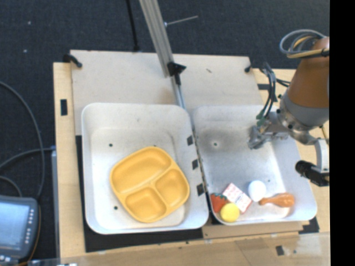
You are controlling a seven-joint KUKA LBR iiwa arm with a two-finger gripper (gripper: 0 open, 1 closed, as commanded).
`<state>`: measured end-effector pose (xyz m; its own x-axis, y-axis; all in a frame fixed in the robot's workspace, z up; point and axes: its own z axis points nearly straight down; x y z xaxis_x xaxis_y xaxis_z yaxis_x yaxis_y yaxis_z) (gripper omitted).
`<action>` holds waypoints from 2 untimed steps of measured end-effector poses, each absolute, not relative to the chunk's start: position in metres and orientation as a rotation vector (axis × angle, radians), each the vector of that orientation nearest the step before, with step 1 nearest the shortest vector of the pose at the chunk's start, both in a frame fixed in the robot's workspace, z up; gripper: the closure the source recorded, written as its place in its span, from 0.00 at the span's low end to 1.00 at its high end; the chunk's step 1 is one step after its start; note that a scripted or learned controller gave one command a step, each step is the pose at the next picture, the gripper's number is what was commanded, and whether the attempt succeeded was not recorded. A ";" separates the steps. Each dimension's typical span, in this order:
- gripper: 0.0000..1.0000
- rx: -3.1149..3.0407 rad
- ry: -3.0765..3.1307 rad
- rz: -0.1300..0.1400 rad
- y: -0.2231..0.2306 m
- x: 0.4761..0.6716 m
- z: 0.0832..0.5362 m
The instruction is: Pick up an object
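Note:
Several small objects lie along the near edge of the right bin (233, 159): a red piece (217, 202), a yellow ball (229, 212), a pink-and-white box (236, 195), a white ball (257, 190) and an orange piece (277, 200). My gripper (256, 138) hangs over the right bin's far right part, well above and behind those objects, with nothing seen between its fingers. The grey arm with its orange band (310, 85) comes in from the right.
The left bin (102, 132) holds a yellow divided tray (148, 183). A slanted metal pole (161, 37) rises at the back between the bins. Cables hang beside the wrist at the right. A screen (16, 223) sits at the lower left off the bench.

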<state>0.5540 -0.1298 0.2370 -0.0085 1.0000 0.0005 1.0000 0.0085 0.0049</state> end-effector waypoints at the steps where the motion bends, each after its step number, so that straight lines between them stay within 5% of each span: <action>1: 1.00 2.211 2.229 0.005 -0.083 0.566 0.246; 2: 1.00 2.215 2.229 0.000 -0.034 0.574 0.236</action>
<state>0.5744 -0.0342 0.2356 -0.0063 1.0000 0.0007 1.0000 0.0063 -0.0006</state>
